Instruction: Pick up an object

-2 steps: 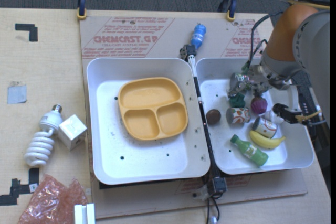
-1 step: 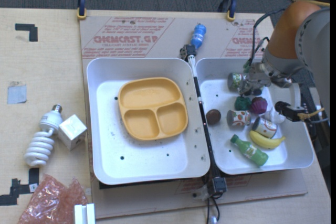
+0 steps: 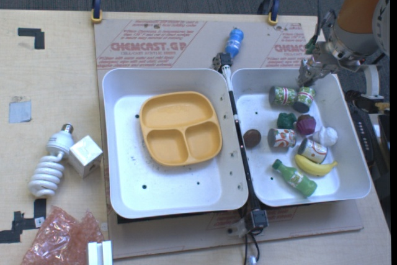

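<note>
The grey metal two-finger gripper (image 3: 308, 79) hangs over the right white bin's (image 3: 353, 178) far edge; I cannot tell its spread. Just below lie two small labelled cans (image 3: 291, 96), green-and-red printed, touching end to end.

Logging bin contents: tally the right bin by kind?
Cans: 4
Green bottle: 1
Banana: 1
Brown ball: 1
Purple item: 1
Dark green item: 1
White item: 1
Total: 10
</note>
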